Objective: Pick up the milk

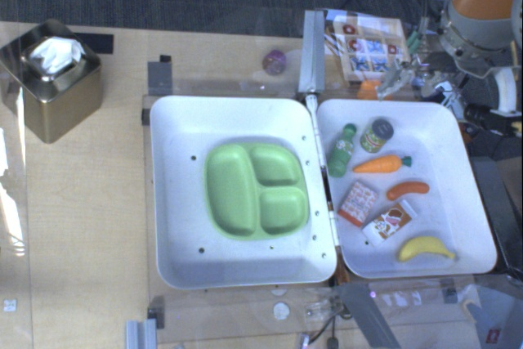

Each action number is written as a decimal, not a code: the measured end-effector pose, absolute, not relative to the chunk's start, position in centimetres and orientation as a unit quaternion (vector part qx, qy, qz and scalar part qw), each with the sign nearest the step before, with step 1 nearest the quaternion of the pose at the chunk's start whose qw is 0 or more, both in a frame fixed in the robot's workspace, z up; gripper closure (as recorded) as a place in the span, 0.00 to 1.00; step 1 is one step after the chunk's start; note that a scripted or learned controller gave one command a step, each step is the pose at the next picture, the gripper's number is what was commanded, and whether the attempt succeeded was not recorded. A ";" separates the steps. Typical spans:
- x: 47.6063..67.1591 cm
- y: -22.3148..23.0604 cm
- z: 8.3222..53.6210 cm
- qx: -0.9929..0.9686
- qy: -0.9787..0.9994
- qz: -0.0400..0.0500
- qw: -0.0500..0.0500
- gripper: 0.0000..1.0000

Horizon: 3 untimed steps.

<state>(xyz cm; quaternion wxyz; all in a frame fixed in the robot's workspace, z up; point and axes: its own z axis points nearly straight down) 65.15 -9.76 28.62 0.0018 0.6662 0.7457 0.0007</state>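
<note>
Camera view: the tool (pixel 406 76) hung at the far edge of the right bin (pixel 478 200), above its rim; whether it was open or closed could not be told. The milk carton (pixel 388 222) lay flat well nearer the camera than the tool, beside the sausage (pixel 407 190) and banana (pixel 426 249). Judged: nothing done yet. Reach, descent, grasp and lift all remained. The carrot (pixel 378 165) lay between tool and milk carton.

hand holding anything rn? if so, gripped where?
Nothing held. The hand is above the right bin's far edge; the milk lies in that bin, untouched.
</note>
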 end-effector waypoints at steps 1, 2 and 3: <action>57.9 -9.6 13.4 0.636 0.771 0.000 -0.001 0.00; 52.4 -11.1 10.2 0.575 0.818 0.006 0.009 0.00; 49.9 -10.7 9.4 0.582 0.813 0.009 0.015 0.00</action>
